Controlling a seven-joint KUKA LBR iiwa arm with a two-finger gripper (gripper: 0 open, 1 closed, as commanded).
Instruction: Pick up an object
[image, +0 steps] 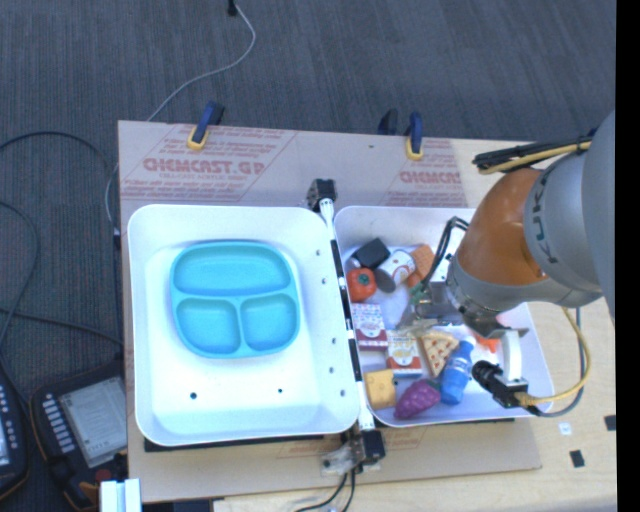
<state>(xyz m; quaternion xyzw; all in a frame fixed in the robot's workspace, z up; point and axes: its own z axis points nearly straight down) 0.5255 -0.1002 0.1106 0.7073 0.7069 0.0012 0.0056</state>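
Note:
The right bin (540, 372) holds several small toy foods. Among them are a black block (372, 252), a red tomato (361, 284), a white and red can (398, 266), a red and white carton (368, 322), a pizza slice (437, 352), a blue bottle (456, 370), purple grapes (418, 398) and a yellow cube (379, 387). My gripper (424, 303) reaches down into the middle of this bin, just above the pizza slice and right of the carton. The wrist hides whatever lies under it.
The left bin (150, 400) carries a light blue divided plate (236, 298). A black latch (322, 192) sits at the top of the ridge between the bins. The grey and orange arm (520, 240) covers the right bin's upper right part.

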